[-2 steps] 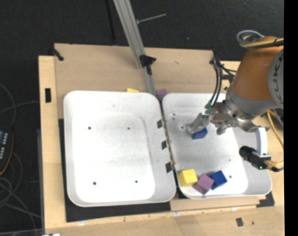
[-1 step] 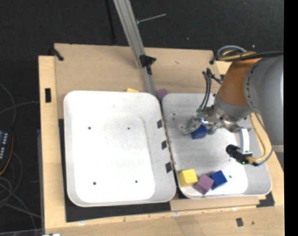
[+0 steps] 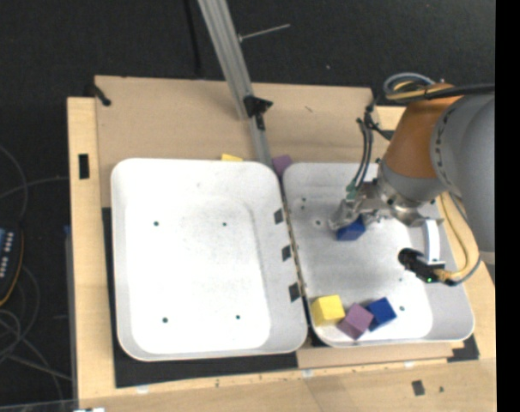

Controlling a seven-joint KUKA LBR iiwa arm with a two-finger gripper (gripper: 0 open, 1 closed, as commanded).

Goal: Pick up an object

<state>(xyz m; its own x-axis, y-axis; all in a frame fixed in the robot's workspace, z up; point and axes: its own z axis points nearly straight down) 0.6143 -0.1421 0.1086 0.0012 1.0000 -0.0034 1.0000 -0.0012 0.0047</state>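
**End effector over blue block, right bin**

End effector (image 3: 353, 220) is sitting low in the right bin (image 3: 440, 329), right at a blue block (image 3: 350, 229); can't tell its finger state. Yellow block (image 3: 327, 308), purple block (image 3: 357, 320) and another blue cube (image 3: 381, 311) are lying clustered near the bin's front edge. Left bin (image 3: 123, 230) is sitting beside on the surface (image 3: 157, 118).

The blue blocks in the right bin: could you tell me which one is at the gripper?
The upper blue block, right at the gripper. The other blue block lies at the bin's near edge beside the purple block.
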